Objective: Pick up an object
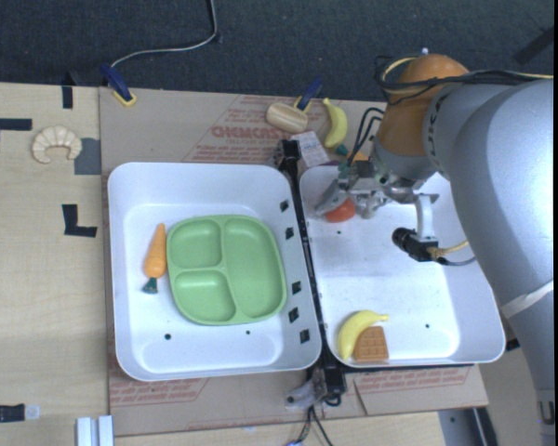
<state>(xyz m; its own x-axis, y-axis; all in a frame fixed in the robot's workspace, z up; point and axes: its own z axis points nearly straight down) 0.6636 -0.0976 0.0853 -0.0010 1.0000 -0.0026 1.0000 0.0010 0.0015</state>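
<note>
In the camera view, the right bin (405,277) is taken as the landmark. The gripper (346,196) is seen lowered into its far left corner, directly over a small red-orange object (340,212) that lies on the bin floor there; whether that object is touched cannot be told, and the state of the gripper cannot be told either (the wrist hides it). At the bin's near edge a yellow banana (357,326) is found, with a brown waffle-like piece (372,345) touching it. Just left of the bin, the left bin (139,351) is occupied by a green divided plate (227,268), and a carrot (155,251) lies beside the plate on its far side from the landmark. Beyond the right bin's far left corner, on the worktop (37,277), a second banana (336,124) and a bread roll (286,116) are seen. A croissant (56,143) rests well to the left.
</note>
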